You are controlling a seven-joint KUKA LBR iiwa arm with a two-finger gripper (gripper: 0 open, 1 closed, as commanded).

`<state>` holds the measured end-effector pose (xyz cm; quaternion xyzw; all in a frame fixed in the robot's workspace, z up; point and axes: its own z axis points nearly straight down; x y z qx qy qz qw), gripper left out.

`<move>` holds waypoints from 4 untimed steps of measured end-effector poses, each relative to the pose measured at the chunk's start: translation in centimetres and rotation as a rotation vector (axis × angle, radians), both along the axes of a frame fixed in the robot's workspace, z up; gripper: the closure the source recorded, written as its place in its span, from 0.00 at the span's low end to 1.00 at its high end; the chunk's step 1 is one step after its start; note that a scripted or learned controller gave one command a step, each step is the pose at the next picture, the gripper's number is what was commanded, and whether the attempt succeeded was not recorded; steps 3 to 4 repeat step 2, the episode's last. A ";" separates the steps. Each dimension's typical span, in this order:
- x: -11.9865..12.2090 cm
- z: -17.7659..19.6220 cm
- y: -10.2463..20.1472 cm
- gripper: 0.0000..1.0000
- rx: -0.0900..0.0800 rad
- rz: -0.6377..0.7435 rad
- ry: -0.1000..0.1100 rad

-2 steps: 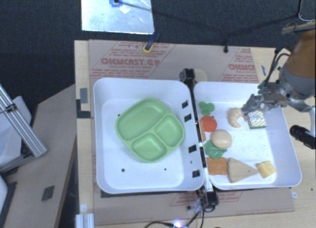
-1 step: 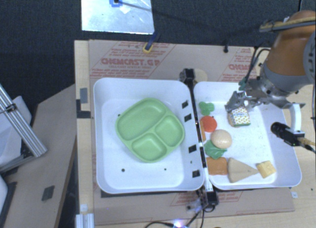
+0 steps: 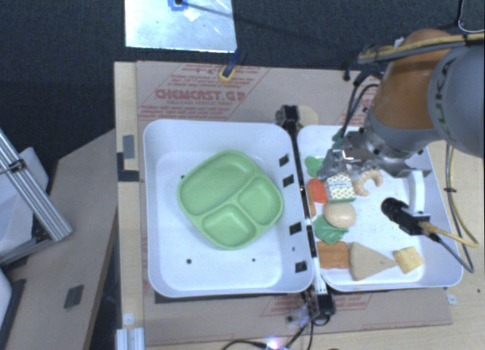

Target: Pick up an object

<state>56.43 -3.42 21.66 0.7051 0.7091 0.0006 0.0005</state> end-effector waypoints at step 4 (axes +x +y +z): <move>0.0 0.7 -0.2 1.00 -0.001 -0.005 0.000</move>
